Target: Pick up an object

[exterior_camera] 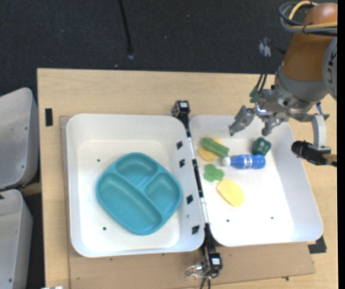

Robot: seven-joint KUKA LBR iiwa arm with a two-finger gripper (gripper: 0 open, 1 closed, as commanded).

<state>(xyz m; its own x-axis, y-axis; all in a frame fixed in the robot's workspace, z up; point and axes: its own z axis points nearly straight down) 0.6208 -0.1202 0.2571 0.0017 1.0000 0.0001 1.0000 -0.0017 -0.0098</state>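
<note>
My gripper [256, 122] hangs open above the back of the right bin [292, 221], with nothing between its two grey fingers. Just below it in that bin lie a dark green cup-like piece [261, 145], a blue and white bottle [245, 161], a long green piece [213, 146] on top of a yellow one [206, 155], a small green piece [213, 173] and a yellow lemon-like piece [230, 192]. The dark green piece lies closest to the fingers, slightly in front of them.
The left bin [82, 233] holds a teal divided plate [137, 192]. A raised divider with black clips [191, 173] runs between the bins. A black fitting [307, 150] sticks out at the right bin's right side. The wooden bench [112, 86] surrounds both bins.
</note>
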